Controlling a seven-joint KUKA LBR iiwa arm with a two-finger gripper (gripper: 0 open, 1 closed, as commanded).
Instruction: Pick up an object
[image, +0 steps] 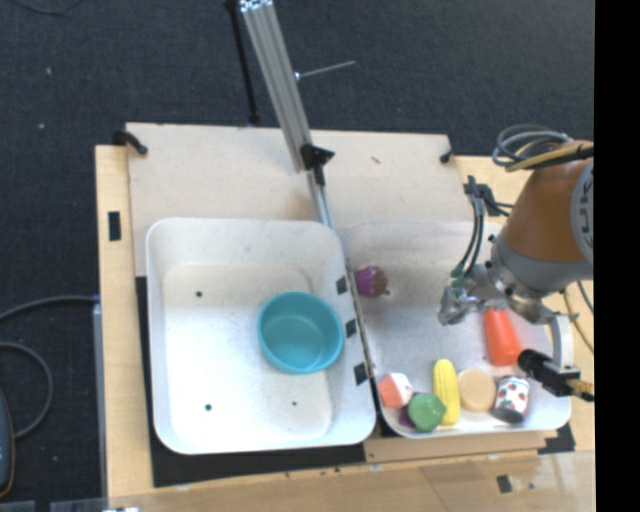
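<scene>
two white bins (170, 300): one blue bowl (300, 332) left, seven small toys right; jaws (458, 305) state unclear.

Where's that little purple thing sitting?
The small purple object lies in the right bin, near its left wall, apart from the toys clustered along the bottom edge.

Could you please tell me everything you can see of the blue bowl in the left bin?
The blue bowl is round, teal-blue, smooth and plastic-looking, with a thin rim and a deep hollow that holds nothing. It stands upright, mouth up, on the floor of the left bin, toward that bin's right side, close to the wall shared with the right bin. Only the bin floor touches it.
</scene>
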